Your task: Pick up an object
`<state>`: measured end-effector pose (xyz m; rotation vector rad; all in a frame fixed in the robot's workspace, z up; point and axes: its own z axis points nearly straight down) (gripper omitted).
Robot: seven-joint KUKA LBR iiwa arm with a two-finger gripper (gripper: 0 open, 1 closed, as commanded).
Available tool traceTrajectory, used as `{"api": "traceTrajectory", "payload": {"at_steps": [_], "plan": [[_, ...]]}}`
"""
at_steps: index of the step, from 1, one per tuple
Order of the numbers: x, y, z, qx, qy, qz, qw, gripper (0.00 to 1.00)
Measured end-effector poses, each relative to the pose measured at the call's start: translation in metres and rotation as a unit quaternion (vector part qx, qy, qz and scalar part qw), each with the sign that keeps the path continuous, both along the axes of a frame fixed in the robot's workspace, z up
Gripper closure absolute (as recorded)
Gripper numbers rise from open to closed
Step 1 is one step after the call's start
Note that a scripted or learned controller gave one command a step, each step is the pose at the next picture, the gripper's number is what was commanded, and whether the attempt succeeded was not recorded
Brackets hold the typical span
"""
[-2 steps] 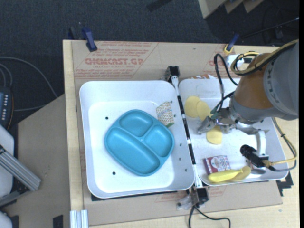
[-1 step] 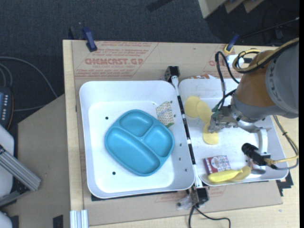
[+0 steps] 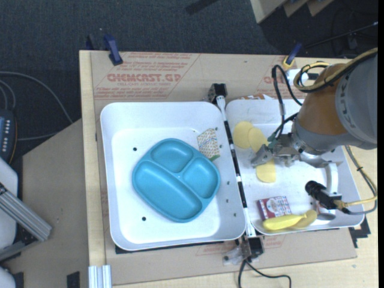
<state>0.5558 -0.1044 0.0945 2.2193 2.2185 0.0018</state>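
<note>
The pincer [image 3: 264, 156] sits low in the right bin [image 3: 351, 221], between two pale yellow pieces [image 3: 248, 135]. I cannot tell if it grips anything. A blue plate [image 3: 174, 179] lies in the left bin [image 3: 120, 131].

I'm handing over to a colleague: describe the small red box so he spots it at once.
Look in the right bin, along its near edge. The small red box lies there flat, just above the yellow banana. It is the one red, square-cornered thing among rounded yellow pieces.
</note>
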Motion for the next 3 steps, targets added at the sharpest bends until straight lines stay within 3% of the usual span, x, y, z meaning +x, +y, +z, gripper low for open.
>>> {"api": "traceTrajectory", "payload": {"at_steps": [1, 2, 3], "plan": [[-0.010, 0.012, -0.010, 0.0015, 0.003, 0.000, 1.0000, 0.00], [-0.009, 0.012, 0.000, 0.0009, 0.002, 0.000, 1.0000, 1.00], [-0.009, 0.012, 0.000, 0.0011, 0.002, 0.000, 1.0000, 0.00]]}}
